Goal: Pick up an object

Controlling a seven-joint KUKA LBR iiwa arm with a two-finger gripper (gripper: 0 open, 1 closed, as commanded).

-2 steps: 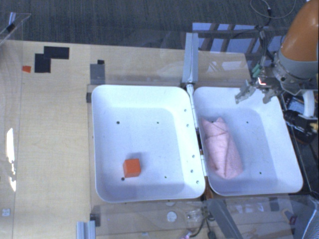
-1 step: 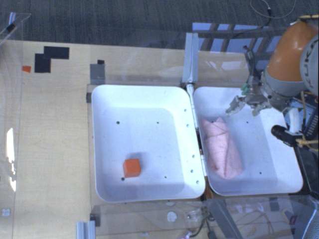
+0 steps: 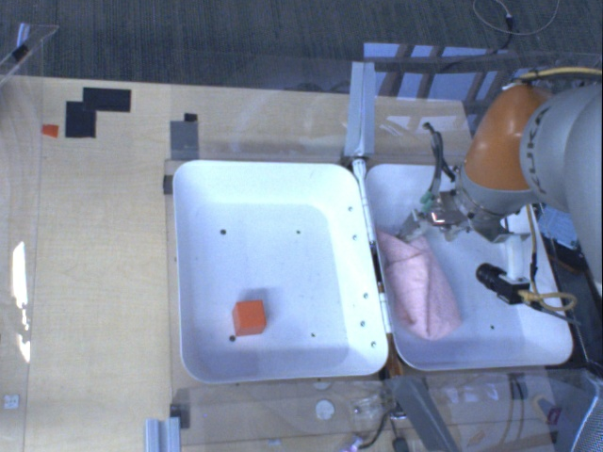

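Observation:
A pink folded cloth (image 3: 424,288) lies along the left side of the right bin (image 3: 528,342). An orange cube (image 3: 250,317) rests in the lower left part of the left bin (image 3: 283,191). My gripper (image 3: 421,224) hangs over the right bin, just above the cloth's upper end. The grey arm with its orange band (image 3: 499,149) reaches in from the right behind it. Nothing shows in the gripper's hold.
A metal divider (image 3: 369,252) runs between the two bins. Black cable and a connector (image 3: 499,281) hang from the wrist over the right bin. Black markers (image 3: 94,109) and a small orange tag (image 3: 49,131) sit on the bench at the far left.

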